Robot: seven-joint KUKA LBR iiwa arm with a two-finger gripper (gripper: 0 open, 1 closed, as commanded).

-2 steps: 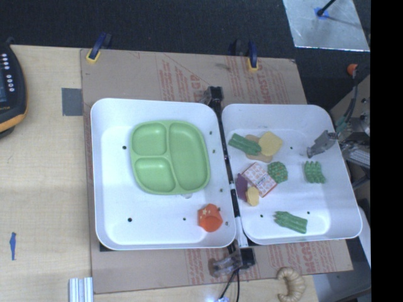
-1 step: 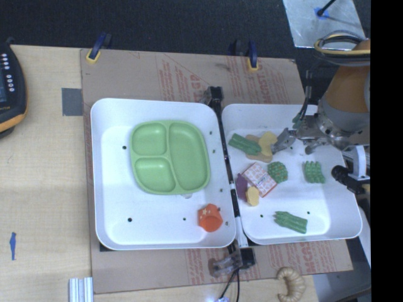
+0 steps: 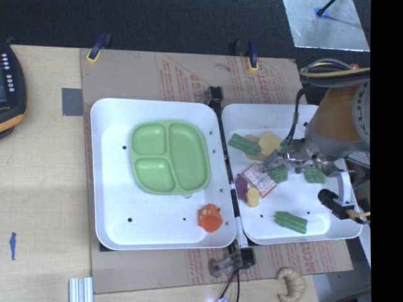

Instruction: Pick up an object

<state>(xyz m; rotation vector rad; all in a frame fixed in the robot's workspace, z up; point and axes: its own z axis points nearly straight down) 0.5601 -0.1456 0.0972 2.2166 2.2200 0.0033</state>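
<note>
A: So, near edge first: a ridged green toy lies at the front of the right bin, long axis running left-right, well apart from the gripper.

B: Yeah, that one's a reach. What's closer in?

A: A small yellow piece and a red-and-white checkered packet just left of and below the gripper. A green chunk sits right under the tip, practically touching.

B: Is it grabbing anything?

A: Honestly can't tell from this angle; the wrist hides the tip.

B: Farther back?

A: Another green ridged piece, lying diagonal, up-left of the gripper, beside a yellow lump. I'd guess the chunk underneath is the target.
</note>
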